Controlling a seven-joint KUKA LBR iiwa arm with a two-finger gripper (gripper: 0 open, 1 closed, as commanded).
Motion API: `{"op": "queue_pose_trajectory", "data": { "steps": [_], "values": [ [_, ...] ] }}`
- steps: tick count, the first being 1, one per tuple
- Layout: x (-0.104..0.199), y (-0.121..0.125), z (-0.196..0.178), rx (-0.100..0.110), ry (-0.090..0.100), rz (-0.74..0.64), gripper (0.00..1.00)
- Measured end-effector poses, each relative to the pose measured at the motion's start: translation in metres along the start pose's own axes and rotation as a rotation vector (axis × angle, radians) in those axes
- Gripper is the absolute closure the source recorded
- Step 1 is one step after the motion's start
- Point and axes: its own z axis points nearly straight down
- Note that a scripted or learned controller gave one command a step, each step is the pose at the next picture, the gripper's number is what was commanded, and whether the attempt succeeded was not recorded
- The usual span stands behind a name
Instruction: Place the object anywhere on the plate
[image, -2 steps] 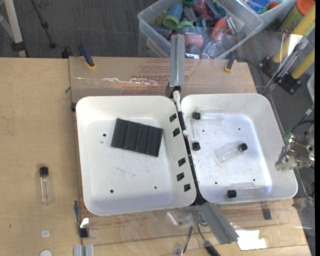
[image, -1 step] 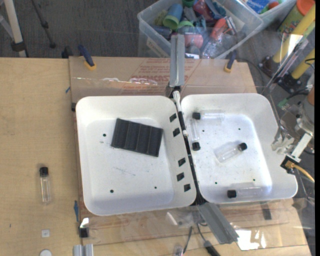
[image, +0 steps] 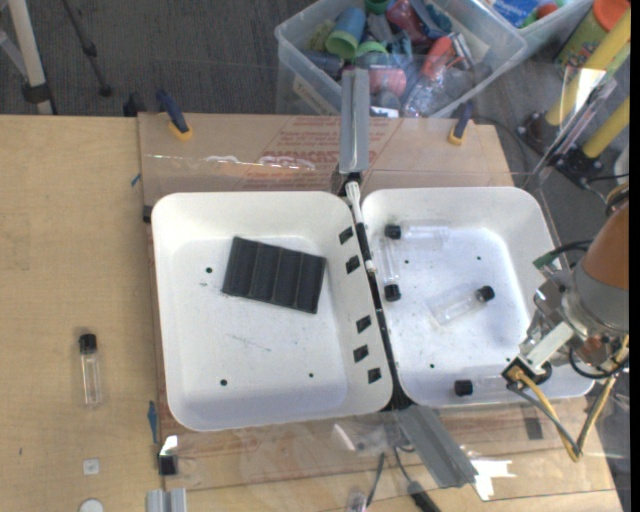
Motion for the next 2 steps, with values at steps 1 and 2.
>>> {"op": "queue_pose_trajectory", "data": {
  "steps": [1, 2],
  "values": [
    [-0.011, 0.029, 0.064, -0.005, 0.012, 0.078, 1.0],
    [-0.017, 0.033, -0.079, -0.008, 0.001, -0.576, 1.0]
  ]
}}
